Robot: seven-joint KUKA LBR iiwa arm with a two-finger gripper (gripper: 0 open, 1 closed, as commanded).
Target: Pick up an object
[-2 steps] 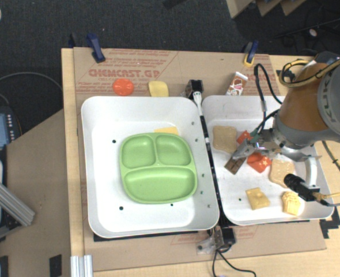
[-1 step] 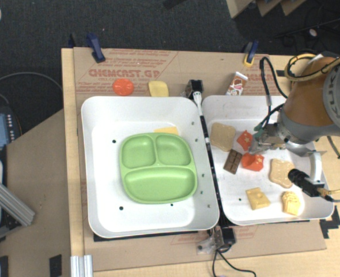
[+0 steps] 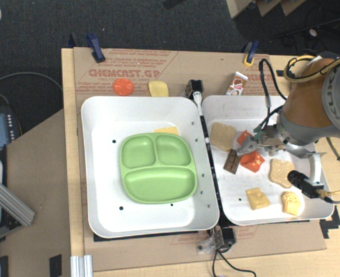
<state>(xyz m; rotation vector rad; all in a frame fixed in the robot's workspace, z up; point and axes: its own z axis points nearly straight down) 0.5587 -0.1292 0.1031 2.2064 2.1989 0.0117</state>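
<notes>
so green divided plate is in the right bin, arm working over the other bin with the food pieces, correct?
Not quite. The camera view shows the green divided plate in the left bin, not the right. The rest holds: the arm is over the right bin, its gripper among the food pieces there, by a red piece.

Divided plastic plate (image 3: 157,168): light green
Two shallow plastic bins (image 3: 101,154): white
Bench board (image 3: 78,85): tan, red lettering
Blocky toy under the gripper (image 3: 252,161): red
Flat bar-shaped piece (image 3: 232,161): dark brown
Small cube-like piece (image 3: 257,198): yellow
Arm's wrist band (image 3: 302,105): orange
</notes>
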